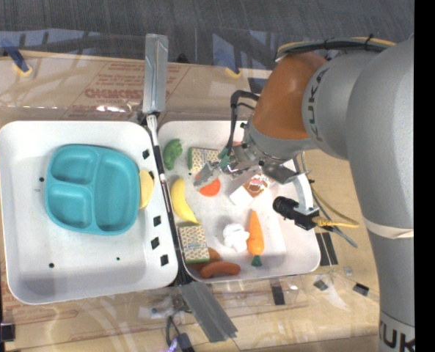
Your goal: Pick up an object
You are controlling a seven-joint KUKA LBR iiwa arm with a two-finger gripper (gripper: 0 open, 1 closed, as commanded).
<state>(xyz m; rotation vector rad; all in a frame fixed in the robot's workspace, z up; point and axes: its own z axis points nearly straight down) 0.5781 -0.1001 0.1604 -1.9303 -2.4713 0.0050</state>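
The gripper hangs low in the right bin, its fingers spread narrowly around nothing I can see, just above a small red piece that lies right of the banana. That piece looks like light, stiff, smooth toy plastic, likely to skid, so I would pinch it across its short width. Around the banana I count one broccoli, one carrot, one sausage, one white lump and two speckled blocks; one teal tray sits in the left bin.

"KUKA" reads on the grey arm; red print on the bench sheet is illegible.
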